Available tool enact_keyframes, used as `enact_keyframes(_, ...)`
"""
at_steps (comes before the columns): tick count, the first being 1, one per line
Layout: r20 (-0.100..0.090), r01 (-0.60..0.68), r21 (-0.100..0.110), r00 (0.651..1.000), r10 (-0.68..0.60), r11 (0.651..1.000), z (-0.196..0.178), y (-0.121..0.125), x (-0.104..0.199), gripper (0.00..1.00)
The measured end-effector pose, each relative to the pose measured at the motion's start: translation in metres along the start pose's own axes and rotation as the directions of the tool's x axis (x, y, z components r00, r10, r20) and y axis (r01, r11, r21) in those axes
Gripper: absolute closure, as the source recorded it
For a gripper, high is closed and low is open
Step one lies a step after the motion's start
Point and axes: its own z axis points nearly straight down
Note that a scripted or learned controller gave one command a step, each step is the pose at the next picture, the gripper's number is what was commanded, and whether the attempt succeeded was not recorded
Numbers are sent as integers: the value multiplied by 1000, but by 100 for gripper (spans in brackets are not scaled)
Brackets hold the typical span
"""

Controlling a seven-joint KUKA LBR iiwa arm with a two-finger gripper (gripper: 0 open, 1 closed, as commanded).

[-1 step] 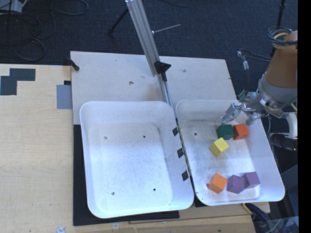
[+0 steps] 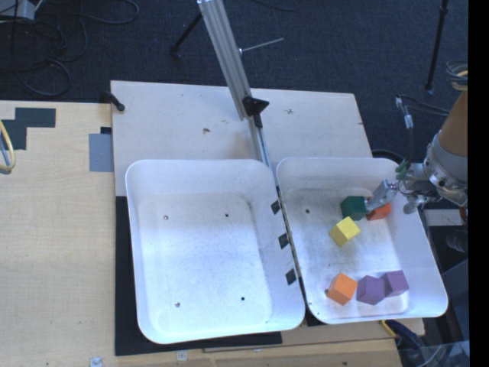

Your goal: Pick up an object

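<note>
My two white bins sit side by side on a pale board over a light wooden bench, with dark carpet, black cables and stand legs behind; a slanted aluminium rail (image 2: 229, 56) rises from the board's far side. The left bin (image 2: 145, 205) is bare white plastic with a few specks. The right bin (image 2: 416, 258) holds a green block (image 2: 352, 206), a yellow block (image 2: 344, 231), an orange block (image 2: 342, 288) and two purple blocks (image 2: 371, 290) touching near the front edge. My gripper (image 2: 380, 202) hangs low over a small red block (image 2: 379, 212) just beside the green one. I cannot tell how wide it stands; it blurs together, and my arm is cut off at the right.
</note>
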Motion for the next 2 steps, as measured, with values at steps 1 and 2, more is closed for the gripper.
enact_keyframes(1,-3,7,3,1000,-7,1000,88,27,4,0)
enact_keyframes(2,-1,7,-3,1000,-7,1000,117,62,28,0)
